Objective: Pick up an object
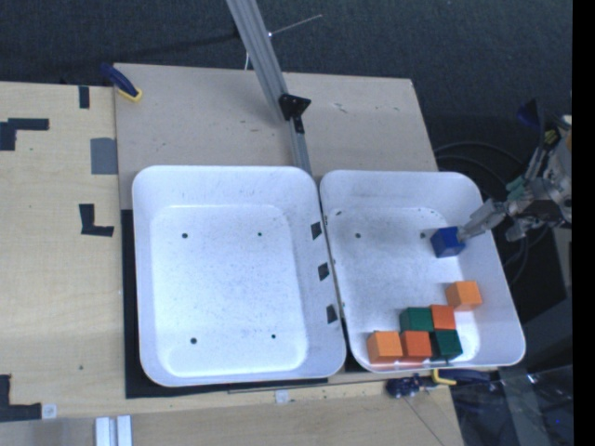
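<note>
Reaching into the right white plastic bin (483, 203), our pincer (472, 228) touches the small blue cube (447, 242); we cannot tell its grip, so lifting remains.

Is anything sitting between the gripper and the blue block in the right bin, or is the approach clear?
Nothing visible stands in the way. The gripper is already right at the blue block, which lies alone in the upper part of the right bin. The orange and green blocks are clustered apart from it near the bin's lower edge.
</note>
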`<state>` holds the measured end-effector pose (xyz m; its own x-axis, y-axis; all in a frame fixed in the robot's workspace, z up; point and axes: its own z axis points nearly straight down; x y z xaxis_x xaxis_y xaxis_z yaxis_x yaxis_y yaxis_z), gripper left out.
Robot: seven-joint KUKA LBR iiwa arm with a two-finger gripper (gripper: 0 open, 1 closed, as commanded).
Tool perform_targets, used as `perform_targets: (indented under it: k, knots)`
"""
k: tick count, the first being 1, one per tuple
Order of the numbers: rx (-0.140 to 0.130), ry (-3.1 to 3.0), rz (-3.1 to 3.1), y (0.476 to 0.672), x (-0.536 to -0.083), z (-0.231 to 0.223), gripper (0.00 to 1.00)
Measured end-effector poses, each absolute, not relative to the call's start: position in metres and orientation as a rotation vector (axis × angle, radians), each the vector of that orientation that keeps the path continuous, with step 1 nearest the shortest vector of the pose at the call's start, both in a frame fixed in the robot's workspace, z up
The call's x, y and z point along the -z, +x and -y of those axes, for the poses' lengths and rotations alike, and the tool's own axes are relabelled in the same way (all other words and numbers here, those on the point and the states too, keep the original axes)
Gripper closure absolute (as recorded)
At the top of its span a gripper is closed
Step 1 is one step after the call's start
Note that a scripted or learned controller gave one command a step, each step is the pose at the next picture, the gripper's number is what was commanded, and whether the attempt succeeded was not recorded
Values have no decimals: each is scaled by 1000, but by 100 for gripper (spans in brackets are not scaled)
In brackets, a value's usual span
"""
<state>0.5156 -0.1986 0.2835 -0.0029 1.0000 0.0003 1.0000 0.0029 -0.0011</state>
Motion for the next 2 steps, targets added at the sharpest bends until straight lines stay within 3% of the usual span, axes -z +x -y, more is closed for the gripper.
perform_targets:
  k: [1,2]
  knots:
    - [-1,-2218,2223,516,-284,199,0]
    - [-7,-2216,2218,516,-219,198,0]
